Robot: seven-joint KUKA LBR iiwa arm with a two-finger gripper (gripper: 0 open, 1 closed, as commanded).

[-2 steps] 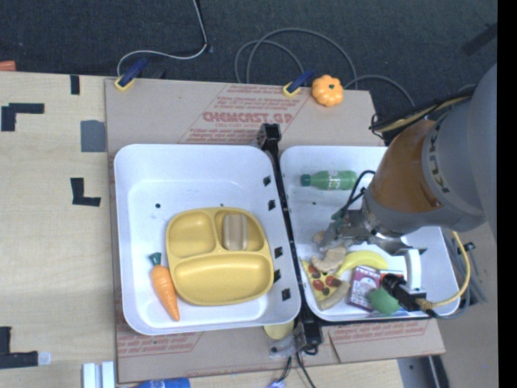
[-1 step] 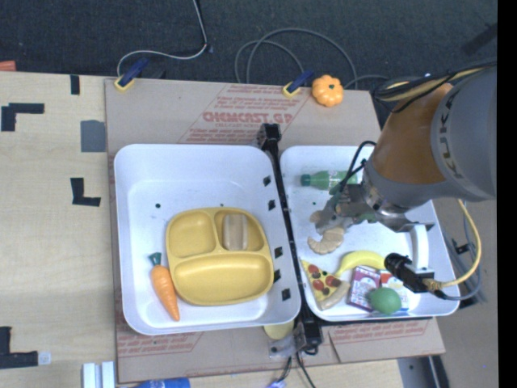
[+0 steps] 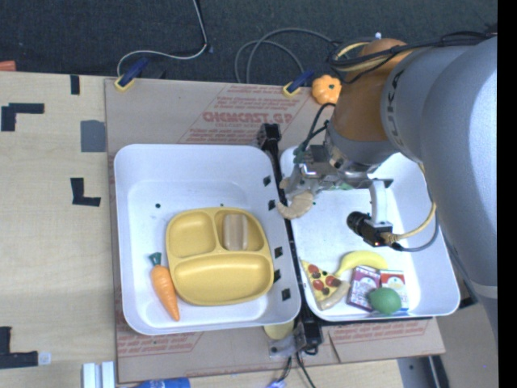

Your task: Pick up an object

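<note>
Red block lettering runs across the brown cardboard sheet (image 3: 234, 120) under the bins, but it is too faint and slanted to read with any certainty; the small red-and-white carton (image 3: 365, 285) in the right bin also carries printing that cannot be made out. There are two shallow white bins: the left bin (image 3: 133, 176) holds one yellow divided plate (image 3: 218, 257), with one tan bread-like piece (image 3: 235, 231) lying in its upper right compartment, and one orange carrot (image 3: 165, 290) lying just beside the plate's lower left edge. The right bin (image 3: 436, 297) holds, clustered near its front edge, one pizza slice (image 3: 324, 284), one yellow banana (image 3: 363, 259), the carton, and one green lime-like fruit (image 3: 385, 300) resting against the carton. The grey arm with its orange band (image 3: 359, 103) reaches in from the right and covers much of the right bin's far side; its gripper (image 3: 300, 194) is low at the divide between the two bins, right above one beige, rounded object (image 3: 295, 208) that lies at the right bin's left edge. Whether the fingers are spread or clenched cannot be told, nor whether they grip that beige object. A small orange ball (image 3: 325, 90) sits behind the arm, and grey cables (image 3: 275, 47) loop over the dark floor beyond the cardboard
</note>
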